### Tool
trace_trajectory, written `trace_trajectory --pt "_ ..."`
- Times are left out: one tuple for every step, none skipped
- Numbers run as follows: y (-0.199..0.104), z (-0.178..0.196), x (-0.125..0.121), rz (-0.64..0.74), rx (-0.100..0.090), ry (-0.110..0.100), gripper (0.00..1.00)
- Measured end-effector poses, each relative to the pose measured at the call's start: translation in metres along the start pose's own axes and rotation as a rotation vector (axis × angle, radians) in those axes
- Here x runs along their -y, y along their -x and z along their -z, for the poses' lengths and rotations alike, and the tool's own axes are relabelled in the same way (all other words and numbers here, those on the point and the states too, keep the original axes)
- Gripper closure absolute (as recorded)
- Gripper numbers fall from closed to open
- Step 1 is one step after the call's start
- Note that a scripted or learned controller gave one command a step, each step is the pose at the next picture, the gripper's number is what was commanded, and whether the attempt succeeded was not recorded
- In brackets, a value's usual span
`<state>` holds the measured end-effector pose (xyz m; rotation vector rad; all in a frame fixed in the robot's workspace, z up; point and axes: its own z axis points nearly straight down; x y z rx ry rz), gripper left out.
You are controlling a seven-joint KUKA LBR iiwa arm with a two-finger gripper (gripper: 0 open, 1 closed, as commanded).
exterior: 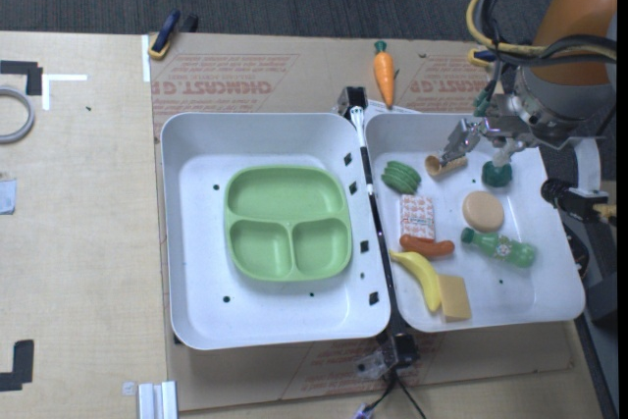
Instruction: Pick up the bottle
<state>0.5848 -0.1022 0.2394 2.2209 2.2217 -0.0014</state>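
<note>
The green bottle lies on its side at about four o'clock in the right bin, just below the round bun. The gripper hangs over the bin's top edge near one o'clock, fingers spread and pinching nothing. A banana lies at seven o'clock, and the green divided plate sits in the left bin.

One fixed camera looks down at a slant (from fairly high) on both bins and the tabletop.
</note>
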Motion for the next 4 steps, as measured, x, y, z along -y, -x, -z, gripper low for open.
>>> trace_trajectory --pt "0.0 0.009 0.0 0.0 0.001 0.0 1.0" --pt "-0.075 -0.048 0.045 0.11 0.0 -0.001 1.0" --pt "-0.162 0.014 0.102 0.032 0.0 -0.001 1.0" --pt "-0.229 -0.013 0.107 0.387 0.0 -0.001 1.0"
